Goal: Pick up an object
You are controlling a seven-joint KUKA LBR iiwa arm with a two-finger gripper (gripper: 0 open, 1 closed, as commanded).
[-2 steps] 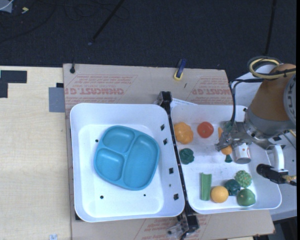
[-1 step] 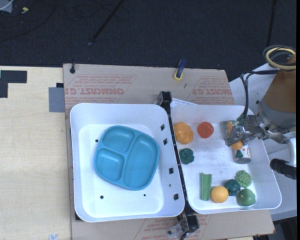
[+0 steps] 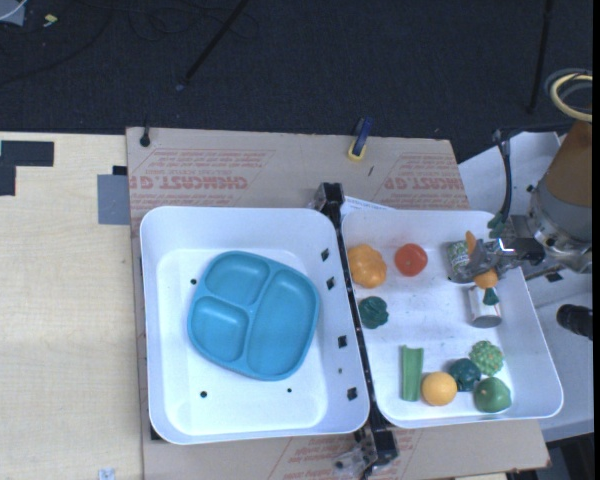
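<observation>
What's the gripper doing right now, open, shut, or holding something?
Gripper: over the right bin's far right edge, among small items; open or shut cannot be told.

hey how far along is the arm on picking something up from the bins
Done: the gripper has reached the right bin, at its far right part. In hand: nothing visibly; whether it grips anything there cannot be told. Left: the grasp and lift. The tomato, orange, green stick and lime lie in the bin, and the blue tray sits in the left bin.

Arm cut off at right edge. Gripper a blurred clutter; finger state and small orange piece unreadable.
</observation>
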